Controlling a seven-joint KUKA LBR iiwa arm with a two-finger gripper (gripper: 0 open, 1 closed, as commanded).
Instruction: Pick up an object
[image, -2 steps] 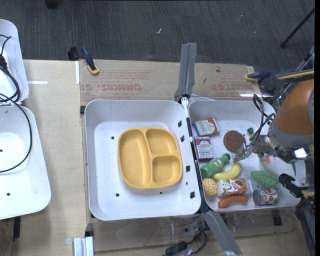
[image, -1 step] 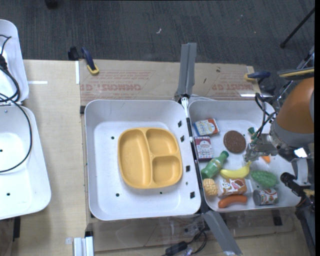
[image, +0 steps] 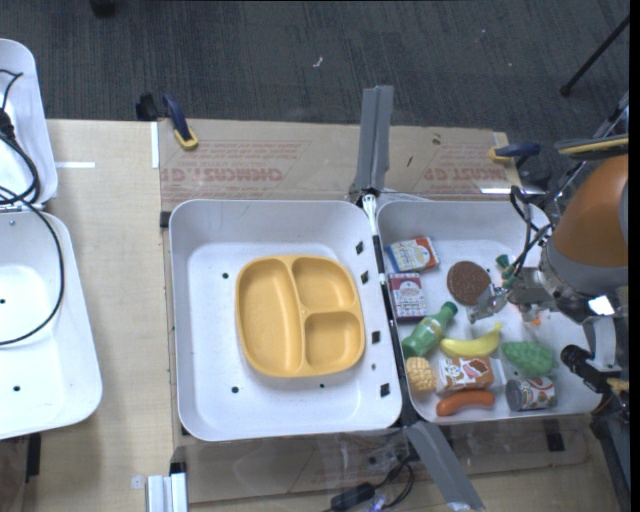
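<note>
- Sausage (image: 465, 402) lies nearest the front rim of the right bin (image: 455, 222), with a corn cob (image: 420, 375) at its left end and a small can (image: 530, 394) on its side to the right.
- Just behind the sausage sits a little printed box (image: 467, 374), touching the banana (image: 471, 344) above it.
- A green bumpy vegetable (image: 527, 356) rests right of the banana, above the can.
- A green bottle (image: 429, 332) lies tilted left of the banana, its cap pointing up toward the middle of the bin.
- My claw (image: 490, 303) hangs low over the middle of the right bin, just above the banana and beside the brown round cookie (image: 467, 282); I can't tell how far apart its tips are, and I see nothing gripped in it.
- My arm (image: 590, 235) reaches in from the right, its orange band over the bin's right rim.
- A red-and-white packet (image: 407, 296) and a second packet (image: 412, 255) lie along the bin's left side, farther back.
- The left bin (image: 200, 300) holds a yellow divided plate (image: 300, 315), lying flat near its centre.
- Both bins sit side by side on the counter (image: 260, 160).
</note>
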